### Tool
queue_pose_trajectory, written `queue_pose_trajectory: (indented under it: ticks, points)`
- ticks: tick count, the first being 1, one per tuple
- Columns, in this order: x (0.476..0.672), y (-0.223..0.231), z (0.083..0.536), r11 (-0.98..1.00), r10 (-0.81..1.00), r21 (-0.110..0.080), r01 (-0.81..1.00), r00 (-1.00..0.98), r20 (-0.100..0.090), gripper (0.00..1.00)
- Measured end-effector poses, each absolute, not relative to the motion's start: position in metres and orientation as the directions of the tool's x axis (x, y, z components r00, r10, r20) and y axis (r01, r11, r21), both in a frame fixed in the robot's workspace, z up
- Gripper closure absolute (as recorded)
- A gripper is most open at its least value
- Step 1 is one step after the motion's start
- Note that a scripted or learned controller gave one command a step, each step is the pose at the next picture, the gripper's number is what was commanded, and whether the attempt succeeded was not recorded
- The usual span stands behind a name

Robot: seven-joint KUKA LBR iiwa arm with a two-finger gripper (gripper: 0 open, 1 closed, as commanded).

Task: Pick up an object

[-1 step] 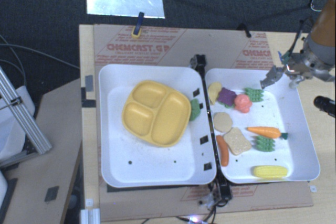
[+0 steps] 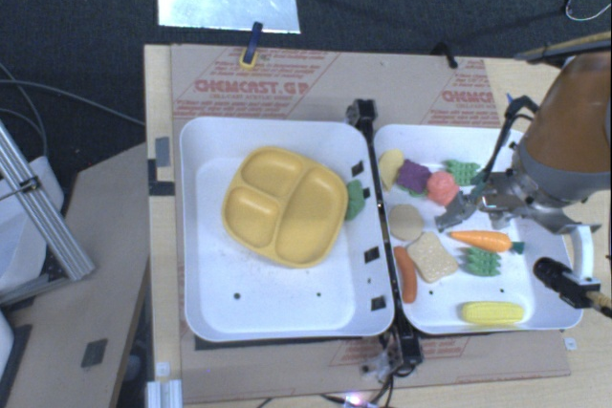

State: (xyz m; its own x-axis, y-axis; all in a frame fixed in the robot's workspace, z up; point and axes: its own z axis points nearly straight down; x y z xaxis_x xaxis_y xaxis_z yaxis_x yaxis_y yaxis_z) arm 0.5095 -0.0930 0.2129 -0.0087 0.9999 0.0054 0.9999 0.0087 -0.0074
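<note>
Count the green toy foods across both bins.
3. One green piece peeks from under the yellow divided plate in the left bin. In the right bin, one sits beside the pink piece, another below the carrot. The arm may hide more.

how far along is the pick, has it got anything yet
Done: the arm has reached over the right bin, with the gripper low among the toy food, just above the carrot and beside the pink piece. In hand: nothing visibly lifted; every item lies in the bin. Left: grasp one and raise it. The yellow plate sits in the left bin.
</note>
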Motion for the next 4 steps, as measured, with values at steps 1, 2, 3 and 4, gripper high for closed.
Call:
queue_pose_trajectory:
  ticks: [1, 2, 3, 4]
  points:
    - [0.486, -0.152, 0.089, -0.003, 1.0, 0.005, 1.0, 0.003, -0.004, 0.0]
    - [0.515, -0.211, 0.183, -0.001, 1.0, 0.012, 1.0, 0.002, -0.008, 0.0]
    - [0.626, -0.19, 0.081, 0.01, 1.0, 0.007, 1.0, -0.01, -0.001, 0.0]
    - [0.674, -0.128, 0.205, 0.013, 1.0, 0.018, 1.0, -0.013, -0.001, 0.0]
